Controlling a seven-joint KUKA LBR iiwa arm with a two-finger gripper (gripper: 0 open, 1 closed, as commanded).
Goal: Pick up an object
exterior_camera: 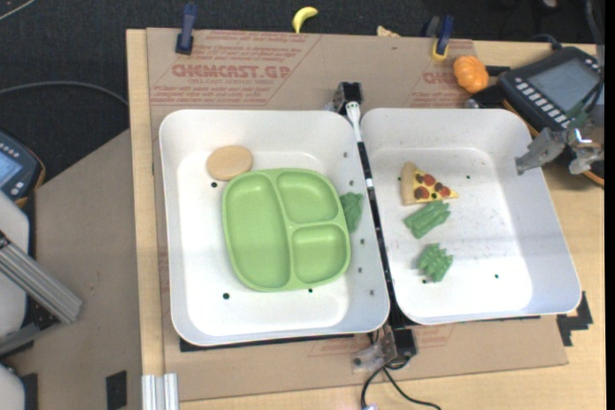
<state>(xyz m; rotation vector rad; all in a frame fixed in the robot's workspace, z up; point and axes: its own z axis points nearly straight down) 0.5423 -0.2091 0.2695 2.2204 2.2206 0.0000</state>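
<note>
Look at the right edge, just past the right bin's (538,302) far wall: your gripper (548,149) sits there, and you cannot tell whether it is released or clenched; nothing shows in its grasp. In that bin lie a pizza slice (424,186) and two green toy vegetables (428,219) (434,261), near each other. The left bin (187,283) holds a green divided plate (286,228), a tan disc (230,162) just beside its upper corner.
</note>
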